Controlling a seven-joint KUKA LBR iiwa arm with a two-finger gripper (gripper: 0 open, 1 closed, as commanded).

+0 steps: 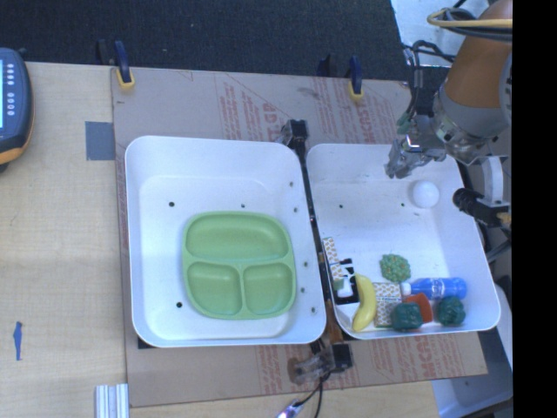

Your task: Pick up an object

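So far the picking is not done, as I judge it. Nearest to the camera, in the right bin [484, 259], the small things lie in a cluster at the near edge — a banana [365, 303], a blue bottle [432, 287], green pieces. Further back a white ball [425, 193] rests alone on the bin floor. Just behind it the gripper [402, 164] hangs low over the far part of this bin; nothing is visible between the fingers, and whether they are open or closed I cannot tell. The left bin [144, 233] has a green divided tray [238, 265]. Descent, grasp and lift remain.

Robotics lab, clamped cardboard bench [218, 103], two white bins [139, 233], grey arm [474, 85]
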